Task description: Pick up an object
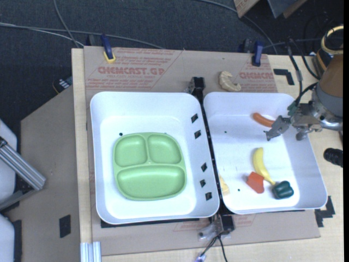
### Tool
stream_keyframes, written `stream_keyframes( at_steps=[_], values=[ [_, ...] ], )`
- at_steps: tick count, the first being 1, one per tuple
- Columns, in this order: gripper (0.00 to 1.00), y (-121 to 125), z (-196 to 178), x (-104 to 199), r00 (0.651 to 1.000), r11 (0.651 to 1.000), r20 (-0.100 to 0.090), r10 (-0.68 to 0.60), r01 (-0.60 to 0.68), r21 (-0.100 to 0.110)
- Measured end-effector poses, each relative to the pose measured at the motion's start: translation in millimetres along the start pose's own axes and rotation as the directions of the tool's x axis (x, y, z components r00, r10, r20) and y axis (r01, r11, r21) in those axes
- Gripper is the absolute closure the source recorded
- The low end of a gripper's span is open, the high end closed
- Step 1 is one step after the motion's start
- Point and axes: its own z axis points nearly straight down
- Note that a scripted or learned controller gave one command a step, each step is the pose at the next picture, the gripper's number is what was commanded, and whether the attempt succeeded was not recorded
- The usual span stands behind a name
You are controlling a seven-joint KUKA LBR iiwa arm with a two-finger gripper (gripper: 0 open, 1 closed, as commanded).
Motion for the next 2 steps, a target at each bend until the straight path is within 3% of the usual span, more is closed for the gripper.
stream_keyframes(
  at_steps=[1, 2],
  values=[
    [0.00, 3.1, -8.3, 0.6, 1.000, 1.000, 0.003, -0.004, 0.004, -0.015],
    [0.00, 1.0, 34.6, 4.1, 1.000, 1.000, 0.002, -0.004, 0.004, -0.010]
  ],
)
